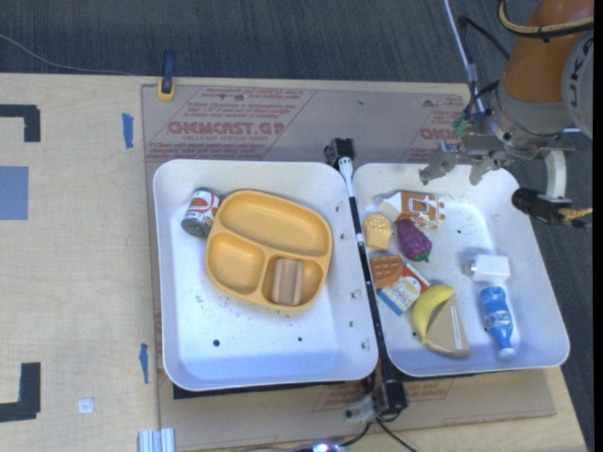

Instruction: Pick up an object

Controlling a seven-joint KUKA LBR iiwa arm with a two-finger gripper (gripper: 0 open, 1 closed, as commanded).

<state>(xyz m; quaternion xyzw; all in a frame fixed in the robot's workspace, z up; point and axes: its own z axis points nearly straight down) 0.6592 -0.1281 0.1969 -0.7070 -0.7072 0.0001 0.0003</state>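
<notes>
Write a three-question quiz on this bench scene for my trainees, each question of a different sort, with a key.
1. True or false: the yellow divided tray lies in the left bin.
2. Which item lies nearest the right bin's near right corner? A) purple toy B) blue bottle C) can
3. Fill in: the tool hovers over the right bin's ____ edge.

Key
1. True.
2. B; the bottle with its white cap lies along the right side, beside the banana.
3. Far; the tool hangs above that rim with nothing visible between its fingers.
</notes>
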